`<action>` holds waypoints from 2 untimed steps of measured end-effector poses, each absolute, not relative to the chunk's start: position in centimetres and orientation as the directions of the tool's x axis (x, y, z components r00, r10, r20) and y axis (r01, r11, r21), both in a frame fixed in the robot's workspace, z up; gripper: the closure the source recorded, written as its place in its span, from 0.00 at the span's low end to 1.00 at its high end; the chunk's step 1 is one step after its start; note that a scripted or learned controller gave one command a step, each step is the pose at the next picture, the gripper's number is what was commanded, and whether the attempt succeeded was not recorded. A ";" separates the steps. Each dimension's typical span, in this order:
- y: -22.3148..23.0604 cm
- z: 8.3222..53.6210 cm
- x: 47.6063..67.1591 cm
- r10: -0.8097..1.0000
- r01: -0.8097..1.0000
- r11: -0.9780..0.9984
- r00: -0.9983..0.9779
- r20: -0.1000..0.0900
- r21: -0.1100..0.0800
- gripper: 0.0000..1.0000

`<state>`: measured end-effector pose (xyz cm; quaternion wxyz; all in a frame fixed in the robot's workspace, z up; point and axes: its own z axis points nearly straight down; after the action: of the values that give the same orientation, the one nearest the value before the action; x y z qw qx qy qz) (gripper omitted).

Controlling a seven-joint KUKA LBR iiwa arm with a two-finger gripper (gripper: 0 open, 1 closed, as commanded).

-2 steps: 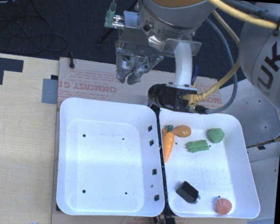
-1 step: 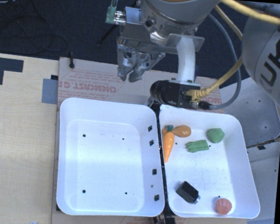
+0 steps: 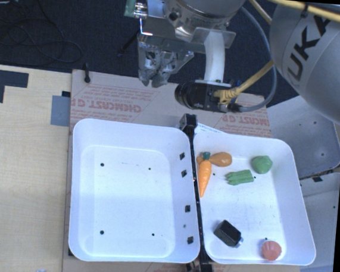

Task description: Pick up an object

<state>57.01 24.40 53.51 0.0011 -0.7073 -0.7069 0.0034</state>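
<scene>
Carrot (image 3: 204,175) sits in right bin (image 3: 296,192) w/ other bits, by the divider. My hand (image 3: 157,77) hangs over cardboard (image 3: 119,103) behind the bins, fingers near closed, holding nothing. Pale wood tabletop (image 3: 16,177) on left.

The shallow white left bin (image 3: 92,140) offers a bare floor, open from above. In the shallow white right bin (image 3: 296,192), an orange toy carrot (image 3: 203,174) lies tight against the black dividing rim (image 3: 190,182), touching a stubby orange piece (image 3: 221,159). A green ridged piece (image 3: 239,177) and rounded green lump (image 3: 262,164) sit near each other. A black block (image 3: 228,233) and pinkish-red ball (image 3: 271,250) lie apart, with bare floor between the groups.
</scene>
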 end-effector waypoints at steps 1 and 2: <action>24.4 53.6 60.4 1.000 1.000 -0.001 0.001 -0.002 -0.003 1.00; 24.4 53.8 52.7 1.000 1.000 0.004 -0.004 -0.001 -0.007 1.00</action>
<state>52.68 24.37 53.78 0.0019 -0.7057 -0.7085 0.0030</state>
